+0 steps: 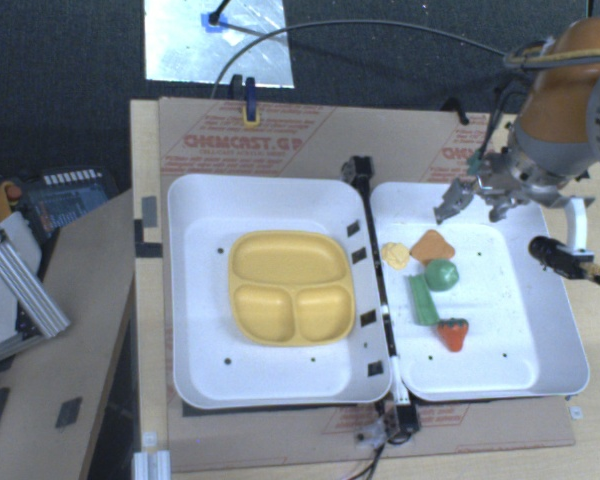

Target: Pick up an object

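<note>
A cardboard-topped desk (280, 133) bears two white bins. The left bin (195, 268) holds a yellow tray (285, 288); the right bin (520, 318) holds toy foods (435, 278). The hand (477, 200) hovers spread, holding nothing, above the right bin's far edge.

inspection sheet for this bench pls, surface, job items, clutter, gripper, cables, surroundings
surface: two white bins, left bin, right bin, on a cardboard sheet.
job's things: right bin holds a yellow piece, orange piece, green ball, green stick, red piece; yellow divided tray in left bin.
clutter: nothing seen.
gripper: gripper above right bin's back edge, holding nothing.
cables: black cable arcs behind.
surroundings: foil sheet, metal rail.
</note>
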You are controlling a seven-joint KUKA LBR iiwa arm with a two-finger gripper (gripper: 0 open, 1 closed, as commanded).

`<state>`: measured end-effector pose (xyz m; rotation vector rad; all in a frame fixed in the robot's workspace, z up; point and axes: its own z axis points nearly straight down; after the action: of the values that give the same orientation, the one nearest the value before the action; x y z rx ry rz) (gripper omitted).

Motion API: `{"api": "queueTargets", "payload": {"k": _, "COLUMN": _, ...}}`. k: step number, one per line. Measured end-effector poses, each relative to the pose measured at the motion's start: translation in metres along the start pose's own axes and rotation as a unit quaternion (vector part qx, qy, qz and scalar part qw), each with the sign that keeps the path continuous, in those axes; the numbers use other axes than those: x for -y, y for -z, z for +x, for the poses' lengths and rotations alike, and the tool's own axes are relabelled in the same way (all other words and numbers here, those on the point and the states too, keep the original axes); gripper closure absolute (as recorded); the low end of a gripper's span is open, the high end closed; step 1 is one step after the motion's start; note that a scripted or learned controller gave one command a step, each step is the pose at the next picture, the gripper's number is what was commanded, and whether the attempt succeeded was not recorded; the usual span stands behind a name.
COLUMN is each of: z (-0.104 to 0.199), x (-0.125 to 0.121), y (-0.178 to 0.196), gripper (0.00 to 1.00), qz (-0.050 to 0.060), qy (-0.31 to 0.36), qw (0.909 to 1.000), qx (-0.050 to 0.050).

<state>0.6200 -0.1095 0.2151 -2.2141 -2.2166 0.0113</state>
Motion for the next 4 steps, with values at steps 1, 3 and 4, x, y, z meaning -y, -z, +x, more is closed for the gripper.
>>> {"api": "queueTargets", "payload": {"k": 1, "z": 0.0, "x": -0.003, "y": 0.008, "gripper": 0.0, "qz": -0.006, "qy": 0.001, "qw": 1.0, "qx": 0.001}}
{"api": "queueTargets", "payload": {"k": 3, "z": 0.005, "x": 0.005, "y": -0.092, "gripper": 0.0, "qz": -0.005, "qy": 0.0, "qw": 1.0, "qx": 0.0}}
{"api": "queueTargets", "payload": {"k": 4, "z": 0.003, "x": 0.002, "y": -0.128, "gripper": 0.0, "qz": -0.008, "qy": -0.001, "qw": 1.0, "qx": 0.001}}
